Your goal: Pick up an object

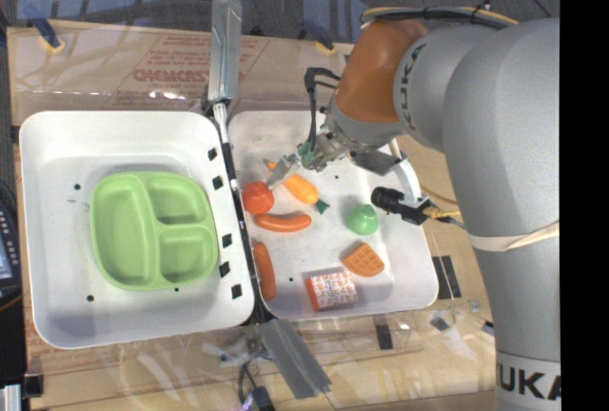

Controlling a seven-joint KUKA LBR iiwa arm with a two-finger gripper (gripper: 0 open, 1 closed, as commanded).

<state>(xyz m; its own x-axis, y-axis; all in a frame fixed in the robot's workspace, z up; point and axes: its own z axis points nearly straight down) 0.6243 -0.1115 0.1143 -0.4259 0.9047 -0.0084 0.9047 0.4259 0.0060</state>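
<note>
In the camera view the right bin [404, 290] holds several toy foods. An orange carrot [301, 189] with a green stem lies near the bin's middle. A red tomato [257, 198] sits to its left, and a red-orange sausage [284, 223] lies just below them. My gripper [293, 162] hangs low over the bin's back part, directly behind the carrot and very close to it. I see nothing held in it. The grey arm with its orange band [376, 81] reaches in from the right.
A green ball [362, 220], an orange waffle piece [363, 260], a small can [330, 290] and a second sausage [265, 271] lie toward the bin's front. The left bin [57, 143] holds a green divided plate [152, 228]. A black plug [395, 203] juts from the arm.
</note>
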